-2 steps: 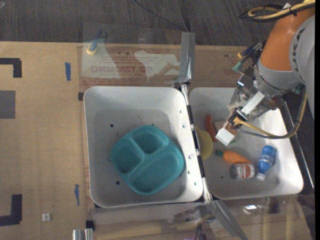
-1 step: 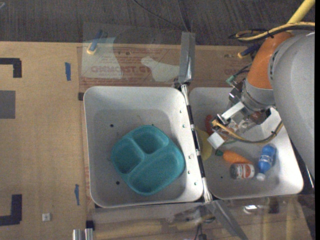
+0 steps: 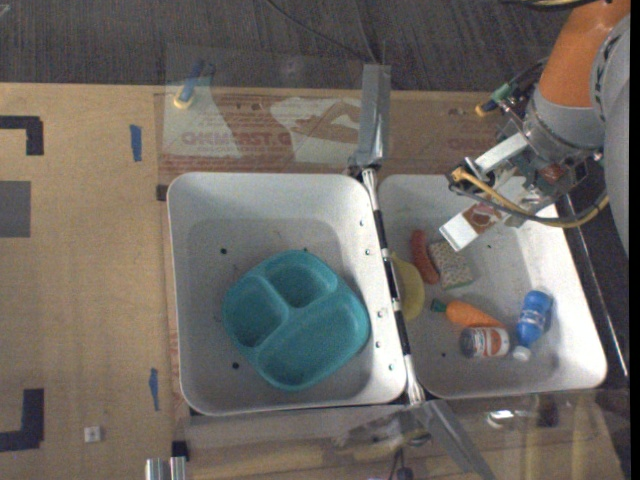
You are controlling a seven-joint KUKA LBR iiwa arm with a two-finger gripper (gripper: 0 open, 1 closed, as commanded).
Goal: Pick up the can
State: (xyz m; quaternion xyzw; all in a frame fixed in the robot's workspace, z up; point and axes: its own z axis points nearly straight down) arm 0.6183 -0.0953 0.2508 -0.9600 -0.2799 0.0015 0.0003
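A small can [image 3: 485, 343] lies on its side near the front wall of the right-hand bin [image 3: 575, 268], red-and-white label toward the carrot and its pale metal end turned toward the divider between the bins. The tip of a carrot [image 3: 468, 314] lies just behind the can and appears to touch it; a blue plastic bottle [image 3: 534, 318] rests just beside the can on the side away from the divider. Farther from the can, toward the back of the bin, sit a red sausage-shaped toy [image 3: 424, 256], a speckled sponge-like square [image 3: 456, 267] and a yellow banana [image 3: 408, 286] against the divider. The gripper [image 3: 468, 223] hangs over the back part of that bin, well apart from the can; whether its claw is apart or together cannot be told from this angle. Across the divider from the can, the left-hand bin [image 3: 200, 208] holds a teal divided plate [image 3: 295, 318].

The can looks rigid and smooth-walled, probably light if it is an empty or toy one, and likely to roll when nudged. The soundest hold would seem to be across the cylinder's middle, jaws closing on the curved sides over the label, since the ends are crowded by bottle and carrot and a glancing touch could send it rolling.
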